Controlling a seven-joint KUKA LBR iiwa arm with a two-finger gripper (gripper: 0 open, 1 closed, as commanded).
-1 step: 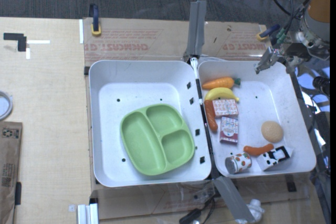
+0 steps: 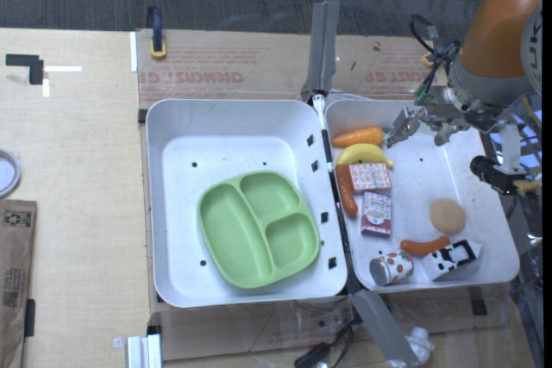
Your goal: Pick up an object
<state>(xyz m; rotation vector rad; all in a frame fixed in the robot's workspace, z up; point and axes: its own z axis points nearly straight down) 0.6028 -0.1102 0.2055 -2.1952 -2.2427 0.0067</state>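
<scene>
The grey, orange-banded arm's two-finger gripper (image 2: 429, 123) is hovering with fingers apart and clamped on nothing over the right shallow white bin (image 2: 487, 270), near its far edge, just right of the orange plastic carrot (image 2: 358, 136) lying beside the yellow plastic banana (image 2: 362, 154).

Grey arm (image 2: 500, 21) with orange band, dark cables trailing, and what look like metal jaws.
</scene>
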